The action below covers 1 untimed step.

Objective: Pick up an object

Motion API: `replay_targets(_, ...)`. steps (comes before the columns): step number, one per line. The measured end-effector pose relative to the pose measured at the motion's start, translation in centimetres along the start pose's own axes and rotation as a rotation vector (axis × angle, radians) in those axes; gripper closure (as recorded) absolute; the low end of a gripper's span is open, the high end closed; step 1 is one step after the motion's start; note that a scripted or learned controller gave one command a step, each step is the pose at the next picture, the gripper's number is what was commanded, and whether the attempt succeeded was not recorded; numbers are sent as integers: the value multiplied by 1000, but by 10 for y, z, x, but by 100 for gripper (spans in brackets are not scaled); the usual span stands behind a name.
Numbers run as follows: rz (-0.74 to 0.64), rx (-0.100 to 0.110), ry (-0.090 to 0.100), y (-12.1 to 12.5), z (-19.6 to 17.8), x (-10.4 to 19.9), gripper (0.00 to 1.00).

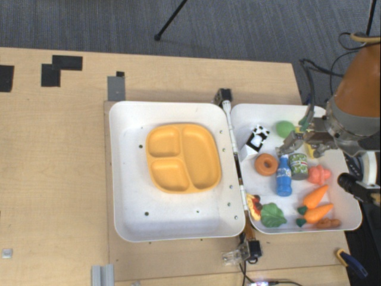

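On the right side of the frame, the arm [360, 88] comes in over the right bin [351, 222], and its gripper [300, 139] hangs low above the toys; I can't tell from this angle how the jaws stand, and nothing shows plainly between them. Just below the gripper stands a blue bottle [284, 176], upright, with a small green-labelled can [298, 164] touching its right side and a brown doughnut [266, 164] just to its left. A black-and-white toy [257, 137] lies toward the bin's upper left, with a green round piece [284, 128] beside it. Lower down, a pink toy [320, 175] sits above two orange carrots [315, 204], and a leafy green vegetable [272, 214] rests near the bin's lower left corner, next to a small red-and-yellow piece [255, 205]. At the centre of the frame, the left bin [128, 219] holds a yellow divided plate [181, 157] with three compartments, lying flat. Both bins rest on a pale wooden bench [53, 189].
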<state>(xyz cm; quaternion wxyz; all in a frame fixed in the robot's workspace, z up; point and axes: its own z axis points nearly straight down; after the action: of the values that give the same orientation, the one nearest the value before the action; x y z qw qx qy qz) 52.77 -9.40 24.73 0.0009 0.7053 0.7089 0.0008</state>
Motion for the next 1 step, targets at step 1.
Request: replay_targets(1,124,5,0,15,111,-43,0)
